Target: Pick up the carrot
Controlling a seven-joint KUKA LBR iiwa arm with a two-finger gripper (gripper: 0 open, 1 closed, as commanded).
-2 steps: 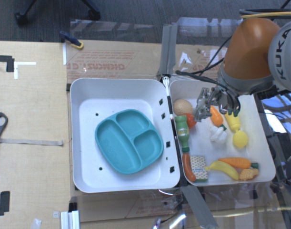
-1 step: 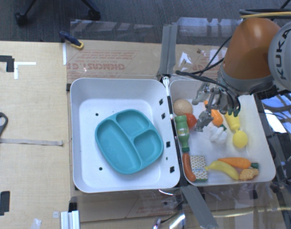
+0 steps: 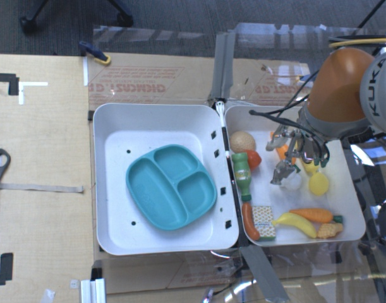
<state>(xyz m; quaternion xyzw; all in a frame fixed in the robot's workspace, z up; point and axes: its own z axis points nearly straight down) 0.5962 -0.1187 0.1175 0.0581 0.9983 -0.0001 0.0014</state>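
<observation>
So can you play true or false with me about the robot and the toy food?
1. The carrot lies in the right bin. True.
2. The blue plate sits in the right bin. False: it is in the left bin.
3. The banana lies right beside the carrot. True.
4. The gripper has the carrot in it. False: the carrot lies on the bin floor, away from the gripper.
5. The green bottle is on the blue plate. False: it lies in the right bin.
</observation>
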